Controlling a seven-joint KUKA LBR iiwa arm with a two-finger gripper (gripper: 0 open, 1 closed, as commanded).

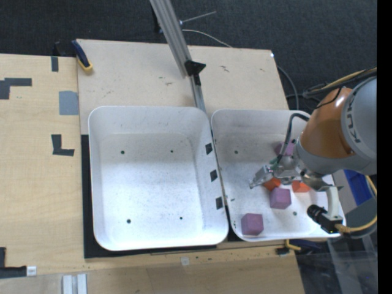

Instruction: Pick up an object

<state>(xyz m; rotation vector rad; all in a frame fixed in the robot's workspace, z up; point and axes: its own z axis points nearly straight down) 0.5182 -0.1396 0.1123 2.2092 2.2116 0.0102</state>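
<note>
Purple cubes and orange pieces are located in the right bin point(245, 124), which stands beside the left bin point(101, 164) on the bench point(37, 176). One purple cube point(252, 224) is positioned near the front wall of the right bin, apart from the others. A second purple cube point(280, 198) is positioned further back and to the right, just beside an orange piece point(272, 184) and near a second orange piece point(301, 187). A third purplish object point(286, 147) is partly hidden by the arm point(334, 130) toward the rear of the same bin. The gripper point(264, 177) is lowered into the right bin, close to the orange piece and the second purple cube. Whether the pincer is spread or pressed together cannot be told, as it is too small and indistinct. No object is seen between its tips.
</note>
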